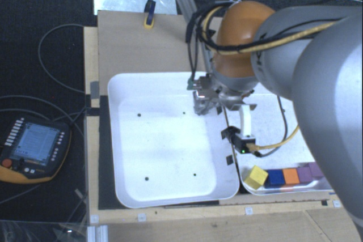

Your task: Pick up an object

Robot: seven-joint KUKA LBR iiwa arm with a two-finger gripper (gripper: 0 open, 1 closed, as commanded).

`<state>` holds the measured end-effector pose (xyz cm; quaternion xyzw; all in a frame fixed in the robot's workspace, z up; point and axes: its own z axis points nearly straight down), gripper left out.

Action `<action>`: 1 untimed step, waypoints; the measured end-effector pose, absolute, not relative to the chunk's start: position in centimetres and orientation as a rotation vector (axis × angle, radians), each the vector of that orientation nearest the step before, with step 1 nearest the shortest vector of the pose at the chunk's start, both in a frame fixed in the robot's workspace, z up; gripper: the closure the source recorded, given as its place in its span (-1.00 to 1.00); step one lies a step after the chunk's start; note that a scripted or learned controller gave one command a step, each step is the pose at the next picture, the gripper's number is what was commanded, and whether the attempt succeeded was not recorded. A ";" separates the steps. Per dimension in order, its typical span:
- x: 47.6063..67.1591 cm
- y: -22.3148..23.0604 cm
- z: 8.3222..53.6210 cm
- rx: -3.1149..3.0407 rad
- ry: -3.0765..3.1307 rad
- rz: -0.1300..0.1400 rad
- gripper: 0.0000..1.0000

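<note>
My gripper (pixel 203 103) hangs over the far right part of the left white bin (pixel 164 139), below the orange wrist band. I see nothing between its fingers. In the right bin (pixel 283 187), at its near edge, lie a yellow block (pixel 256 177), a blue block (pixel 276 178), an orange block (pixel 291 175) and a purple block (pixel 307 172) in a row. The arm covers most of the right bin.
A teach pendant (pixel 33 147) lies on the floor at the left with cables around it. A yellow and blue clamp (pixel 150 13) sits at the far edge of the bench. Cables hang from the wrist over the divide between the bins.
</note>
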<state>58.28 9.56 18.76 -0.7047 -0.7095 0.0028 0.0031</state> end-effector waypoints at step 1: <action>58.7 9.3 20.3 -2.219 -2.226 -0.005 1.00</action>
